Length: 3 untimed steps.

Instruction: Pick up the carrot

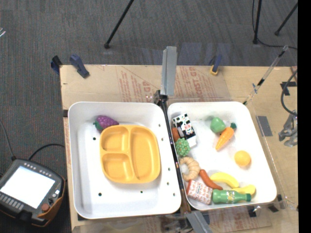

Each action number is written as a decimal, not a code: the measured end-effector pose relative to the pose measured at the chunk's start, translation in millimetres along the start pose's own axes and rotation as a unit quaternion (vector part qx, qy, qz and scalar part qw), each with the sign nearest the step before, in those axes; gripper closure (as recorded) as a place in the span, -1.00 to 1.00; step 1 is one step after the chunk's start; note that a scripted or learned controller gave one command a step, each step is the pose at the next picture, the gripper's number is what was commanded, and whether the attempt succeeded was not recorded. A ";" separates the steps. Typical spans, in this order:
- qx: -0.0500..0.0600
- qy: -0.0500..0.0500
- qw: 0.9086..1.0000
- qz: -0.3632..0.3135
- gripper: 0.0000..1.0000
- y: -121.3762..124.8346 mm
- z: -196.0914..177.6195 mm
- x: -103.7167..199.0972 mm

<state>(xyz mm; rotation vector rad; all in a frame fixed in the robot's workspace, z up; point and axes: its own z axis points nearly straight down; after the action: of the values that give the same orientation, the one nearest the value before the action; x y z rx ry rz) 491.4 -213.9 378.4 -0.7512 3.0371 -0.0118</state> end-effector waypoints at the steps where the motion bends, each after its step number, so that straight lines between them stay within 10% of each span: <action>1: -0.003 0.001 0.995 -0.101 1.00 -2.9 -75.9 -11.7; 2: -0.012 0.007 0.993 -0.120 1.00 5.8 75.9 8.5; 3: -0.007 0.001 0.956 -0.293 1.00 -3.2 31.8 -15.0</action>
<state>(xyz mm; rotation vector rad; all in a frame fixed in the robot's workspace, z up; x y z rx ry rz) 506.6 -209.9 346.9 -1.6121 2.6915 0.0020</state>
